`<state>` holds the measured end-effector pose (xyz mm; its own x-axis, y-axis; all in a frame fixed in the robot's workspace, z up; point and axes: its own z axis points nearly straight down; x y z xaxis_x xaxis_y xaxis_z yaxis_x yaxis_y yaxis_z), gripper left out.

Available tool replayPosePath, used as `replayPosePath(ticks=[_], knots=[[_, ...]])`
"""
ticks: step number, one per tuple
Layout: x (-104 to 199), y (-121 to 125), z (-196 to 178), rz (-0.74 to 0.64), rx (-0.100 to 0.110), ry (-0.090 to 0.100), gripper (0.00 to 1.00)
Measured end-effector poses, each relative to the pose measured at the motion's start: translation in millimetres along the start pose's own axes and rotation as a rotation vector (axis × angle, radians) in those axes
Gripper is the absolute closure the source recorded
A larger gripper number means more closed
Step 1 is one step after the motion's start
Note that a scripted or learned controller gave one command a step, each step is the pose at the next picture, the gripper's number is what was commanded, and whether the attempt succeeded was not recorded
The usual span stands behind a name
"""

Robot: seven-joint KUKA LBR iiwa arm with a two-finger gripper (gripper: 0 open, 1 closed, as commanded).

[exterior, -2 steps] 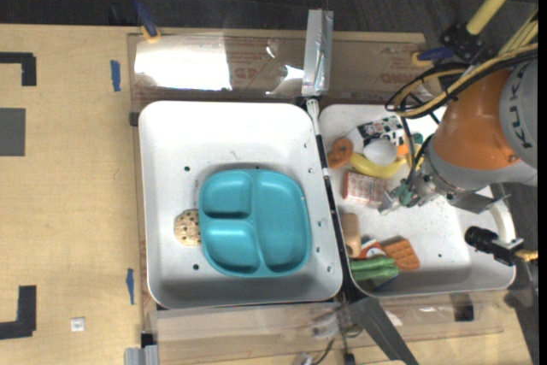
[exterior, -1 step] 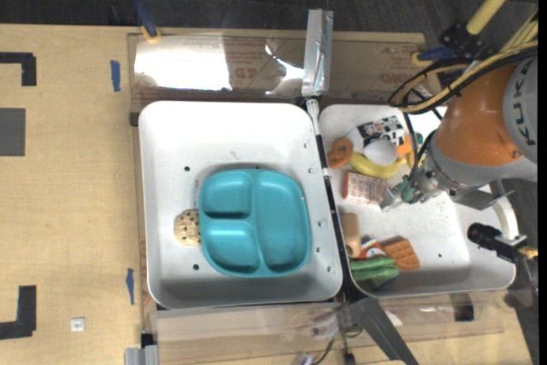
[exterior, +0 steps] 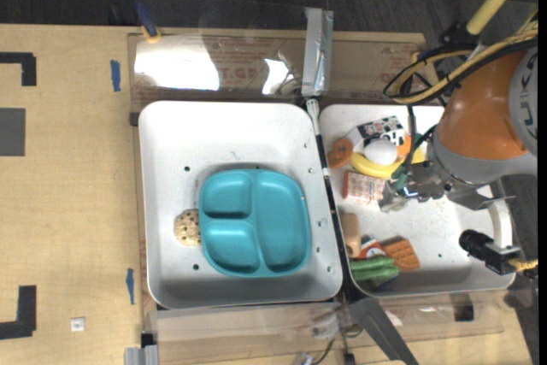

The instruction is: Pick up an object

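Gripper [exterior: 402,191] beside red packet [exterior: 363,187], its print unreadable

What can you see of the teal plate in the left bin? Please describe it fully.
The teal plate looks like smooth plastic, a rounded square with three compartments: one wide across the top, two below. It lies flat, face up and slightly turned, in the lower middle of the left bin. A small speckled round object sits against its left edge.
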<state>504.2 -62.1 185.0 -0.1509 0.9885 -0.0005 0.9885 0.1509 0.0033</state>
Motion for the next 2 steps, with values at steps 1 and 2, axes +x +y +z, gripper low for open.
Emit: replayPosePath(ticks=[1, 2], knots=[[-3.9, 34.6, -49.0, 0.018, -0.002, -0.001, 1.0], [33.8, -9.4, 1.6, -0.356, 0.005, 0.003, 1.0]])
